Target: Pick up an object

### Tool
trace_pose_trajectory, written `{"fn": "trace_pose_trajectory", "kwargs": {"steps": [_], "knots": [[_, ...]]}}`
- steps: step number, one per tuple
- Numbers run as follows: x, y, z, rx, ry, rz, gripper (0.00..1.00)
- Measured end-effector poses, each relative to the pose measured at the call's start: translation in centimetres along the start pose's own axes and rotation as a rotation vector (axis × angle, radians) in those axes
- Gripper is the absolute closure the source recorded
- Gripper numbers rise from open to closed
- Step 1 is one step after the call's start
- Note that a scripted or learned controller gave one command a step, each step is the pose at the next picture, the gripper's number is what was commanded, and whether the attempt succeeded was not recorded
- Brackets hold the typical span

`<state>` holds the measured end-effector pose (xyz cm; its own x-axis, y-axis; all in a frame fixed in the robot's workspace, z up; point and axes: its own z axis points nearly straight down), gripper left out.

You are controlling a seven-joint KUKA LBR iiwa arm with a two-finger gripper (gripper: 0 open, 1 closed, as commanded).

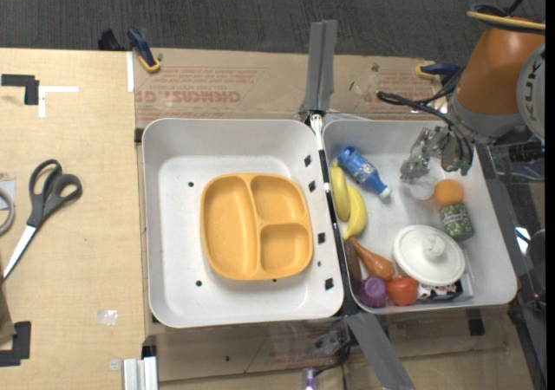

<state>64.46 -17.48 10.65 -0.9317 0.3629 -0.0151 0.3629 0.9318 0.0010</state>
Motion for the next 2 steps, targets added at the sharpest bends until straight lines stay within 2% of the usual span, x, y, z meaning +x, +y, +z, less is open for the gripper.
{"fn": "trace_pose_trajectory", "kwargs": {"steps": [1, 2], "knots": [[0.0, 0.0, 0.0, 0.0, 0.0, 0.0, 0.0], [4.2, -5.9, 1.3, 0.001, 0.011, -0.001, 0.0]]}}
